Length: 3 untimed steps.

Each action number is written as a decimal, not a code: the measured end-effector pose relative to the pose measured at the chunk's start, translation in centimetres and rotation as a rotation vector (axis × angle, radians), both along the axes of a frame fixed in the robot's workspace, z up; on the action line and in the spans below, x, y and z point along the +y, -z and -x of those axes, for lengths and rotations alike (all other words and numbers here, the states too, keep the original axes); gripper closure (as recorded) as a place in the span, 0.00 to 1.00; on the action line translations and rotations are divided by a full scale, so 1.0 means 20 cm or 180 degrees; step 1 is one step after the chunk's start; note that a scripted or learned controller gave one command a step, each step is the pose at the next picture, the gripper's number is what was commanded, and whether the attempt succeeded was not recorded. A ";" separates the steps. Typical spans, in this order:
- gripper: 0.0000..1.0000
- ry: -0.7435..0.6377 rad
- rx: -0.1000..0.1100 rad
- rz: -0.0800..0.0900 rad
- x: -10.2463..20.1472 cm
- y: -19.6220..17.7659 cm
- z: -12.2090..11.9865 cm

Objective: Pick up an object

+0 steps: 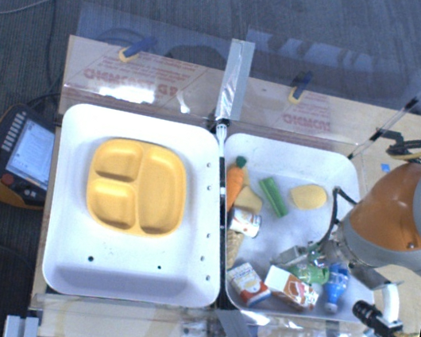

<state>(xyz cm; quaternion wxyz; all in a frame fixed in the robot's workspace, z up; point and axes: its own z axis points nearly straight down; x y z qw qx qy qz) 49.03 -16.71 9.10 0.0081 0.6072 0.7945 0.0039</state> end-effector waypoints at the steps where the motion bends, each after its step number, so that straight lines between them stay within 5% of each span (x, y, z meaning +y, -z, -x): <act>1: 0.00 0.0838 0.0029 -0.0016 0.04 0.01 -0.14; 2: 0.00 0.1468 0.0012 -0.0018 0.32 0.01 -0.73; 3: 1.00 0.1451 0.0026 -0.0002 0.32 -0.03 -0.73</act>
